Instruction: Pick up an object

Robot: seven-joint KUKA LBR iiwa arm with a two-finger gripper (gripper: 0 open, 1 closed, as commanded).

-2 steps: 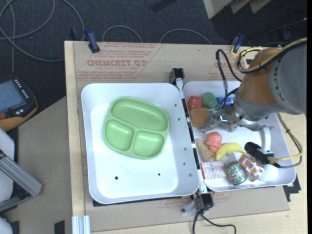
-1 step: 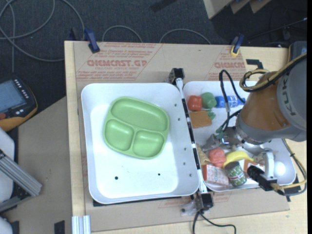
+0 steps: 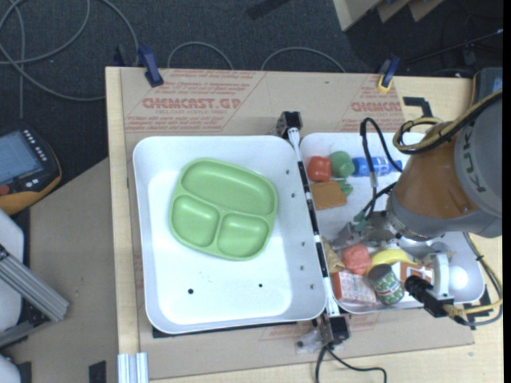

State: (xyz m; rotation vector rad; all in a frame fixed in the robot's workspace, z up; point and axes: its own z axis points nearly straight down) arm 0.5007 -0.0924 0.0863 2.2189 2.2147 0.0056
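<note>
Dark carpet strewn with cables surrounds the table. The left bin holds a green divided plate. The arm covers the right bin, crowded with toy food; a yellow banana lies beneath it.

The arm is grey, with a broad orange band and part of dark "KUKA" lettering on its casing. Black and yellow cables loop beside it. The wrist below looks metallic, perhaps silver.
</note>
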